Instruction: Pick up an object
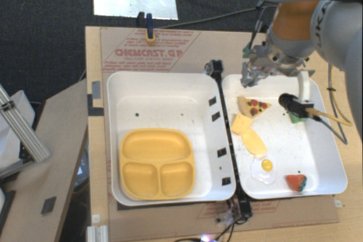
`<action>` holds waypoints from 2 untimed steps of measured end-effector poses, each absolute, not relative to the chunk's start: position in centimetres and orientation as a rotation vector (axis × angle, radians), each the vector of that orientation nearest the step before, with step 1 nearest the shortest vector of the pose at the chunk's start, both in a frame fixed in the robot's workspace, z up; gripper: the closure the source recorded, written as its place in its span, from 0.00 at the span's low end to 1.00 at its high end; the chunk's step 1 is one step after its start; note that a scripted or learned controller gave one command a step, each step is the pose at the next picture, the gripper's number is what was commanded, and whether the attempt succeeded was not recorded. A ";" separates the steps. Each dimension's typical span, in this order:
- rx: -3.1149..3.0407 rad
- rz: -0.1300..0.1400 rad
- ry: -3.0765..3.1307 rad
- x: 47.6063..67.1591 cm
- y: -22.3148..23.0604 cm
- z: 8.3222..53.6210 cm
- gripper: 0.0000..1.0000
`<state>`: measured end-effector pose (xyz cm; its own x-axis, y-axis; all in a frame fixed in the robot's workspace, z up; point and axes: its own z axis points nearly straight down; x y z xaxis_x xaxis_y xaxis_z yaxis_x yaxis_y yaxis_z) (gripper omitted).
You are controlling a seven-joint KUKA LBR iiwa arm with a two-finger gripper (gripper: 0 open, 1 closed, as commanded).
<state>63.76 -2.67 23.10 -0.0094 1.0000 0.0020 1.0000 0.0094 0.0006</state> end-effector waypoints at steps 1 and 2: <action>-2.211 -0.002 -2.231 63.3 1.7 23.0 1.00; -2.209 -0.005 -2.233 62.7 7.5 23.9 1.00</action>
